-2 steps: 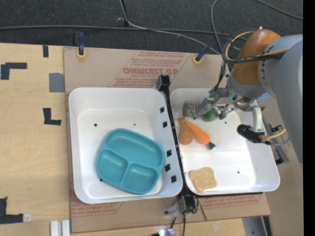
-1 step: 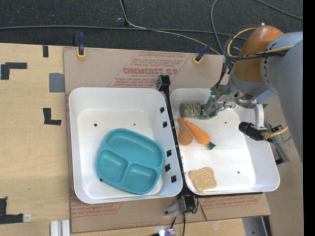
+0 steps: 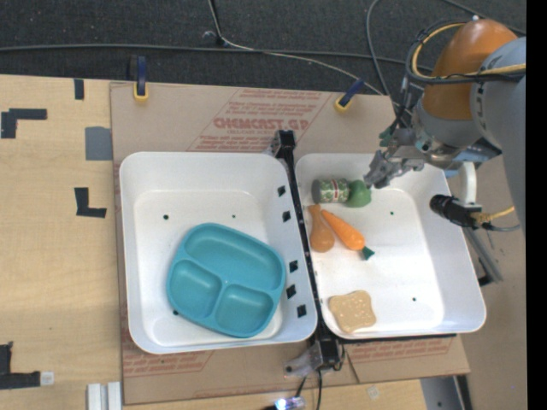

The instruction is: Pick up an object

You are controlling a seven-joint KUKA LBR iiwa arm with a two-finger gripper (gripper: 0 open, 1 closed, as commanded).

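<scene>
The right bin (image 3: 444, 297) holds a small can with a green lid (image 3: 339, 192) near its back left, an orange carrot (image 3: 345, 230), a tan rounded piece (image 3: 320, 232) beside the carrot, and a slice of toast (image 3: 353, 311) at the front. My gripper (image 3: 380, 172) hangs over the back of the right bin, just right of the can's green end. I cannot tell whether it touches the can.
The left bin (image 3: 145, 186) holds a teal divided plate (image 3: 226, 278). A black divider (image 3: 295, 229) runs between the bins. Cables cross the dark surface behind, and clamps (image 3: 139, 87) sit at the board's back edge.
</scene>
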